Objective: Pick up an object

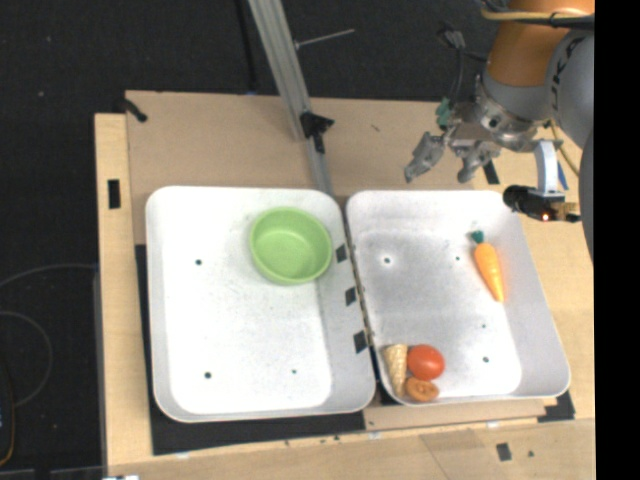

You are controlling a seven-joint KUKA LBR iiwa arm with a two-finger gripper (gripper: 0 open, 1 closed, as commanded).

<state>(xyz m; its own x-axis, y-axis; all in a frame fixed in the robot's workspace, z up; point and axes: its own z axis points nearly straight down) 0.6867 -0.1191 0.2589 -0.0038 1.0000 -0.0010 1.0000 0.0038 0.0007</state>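
Note:
An orange carrot (488,268) with a green top lies at the right side of the right bin (430,298). A red tomato (426,361), a pale cone-shaped piece (397,364) and a small brown item (421,390) cluster at that bin's near edge. A green bowl (290,246) stands upright in the far part of the left bin (230,348). My gripper (446,163) hangs above the far edge of the right bin, open, its two fingers spread with nothing between them.
A slanted metal pole (285,68) with a black clamp rises from behind the seam between the bins. A black fixture (535,203) with a red light sits by the right bin's far right corner. Bare bench board lies behind both bins.

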